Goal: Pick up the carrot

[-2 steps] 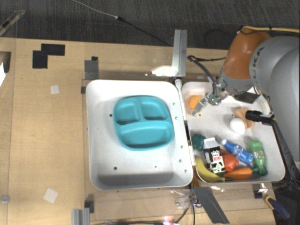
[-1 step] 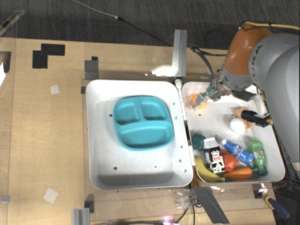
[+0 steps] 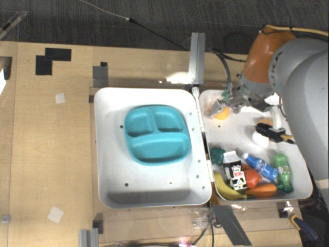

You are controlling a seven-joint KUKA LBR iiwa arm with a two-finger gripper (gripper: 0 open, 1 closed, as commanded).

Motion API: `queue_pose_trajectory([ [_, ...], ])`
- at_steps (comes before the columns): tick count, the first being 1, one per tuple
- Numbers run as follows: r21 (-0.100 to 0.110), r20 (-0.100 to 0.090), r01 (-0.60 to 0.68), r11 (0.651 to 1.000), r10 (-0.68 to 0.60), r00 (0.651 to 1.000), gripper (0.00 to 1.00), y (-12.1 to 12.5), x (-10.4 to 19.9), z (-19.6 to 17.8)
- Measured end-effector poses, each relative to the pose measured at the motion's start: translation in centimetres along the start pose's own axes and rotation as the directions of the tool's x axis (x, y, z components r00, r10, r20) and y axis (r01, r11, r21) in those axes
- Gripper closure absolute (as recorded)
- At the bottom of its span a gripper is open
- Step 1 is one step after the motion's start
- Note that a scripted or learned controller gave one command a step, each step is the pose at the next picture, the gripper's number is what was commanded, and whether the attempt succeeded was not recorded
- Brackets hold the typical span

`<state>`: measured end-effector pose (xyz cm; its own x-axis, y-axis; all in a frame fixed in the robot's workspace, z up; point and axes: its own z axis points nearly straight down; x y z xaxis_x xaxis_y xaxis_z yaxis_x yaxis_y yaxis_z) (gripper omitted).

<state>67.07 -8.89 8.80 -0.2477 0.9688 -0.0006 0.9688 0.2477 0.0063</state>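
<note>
The carrot (image 3: pixel 263 191), orange and elongated, lies along the near edge of the right bin (image 3: pixel 241 133), among a pile of other items. My gripper (image 3: pixel 229 105) is low over the far left corner of that same bin, well away from the carrot. A small yellow-orange item (image 3: pixel 222 113) sits right beside the gripper; I cannot tell whether they touch. The grey arm with its orange band (image 3: pixel 264 55) covers the bin's far right part.
Beside the carrot lie a banana (image 3: pixel 227 188), a red round item (image 3: pixel 252 178), a blue bottle (image 3: pixel 259 165), a green bottle (image 3: pixel 282 171), a white patterned box (image 3: pixel 235 168) and a teal item (image 3: pixel 217 154). The left bin (image 3: pixel 108 138) holds a teal divided plate (image 3: pixel 157 134).
</note>
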Motion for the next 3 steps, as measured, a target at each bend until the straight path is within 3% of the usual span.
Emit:
queue_pose_trajectory([
  [1,-0.011,0.006,0.009,1.0,-0.008,1.0,1.0,0.4,0.0,-1.5],
  [2,-0.004,-0.001,-0.265,0.964,0.265,0.964,1.0,2.3,8.5,-10.0],
  [3,0.0,0.0,-0.456,0.89,0.456,0.89,1.0,3.4,13.4,-9.8],
])
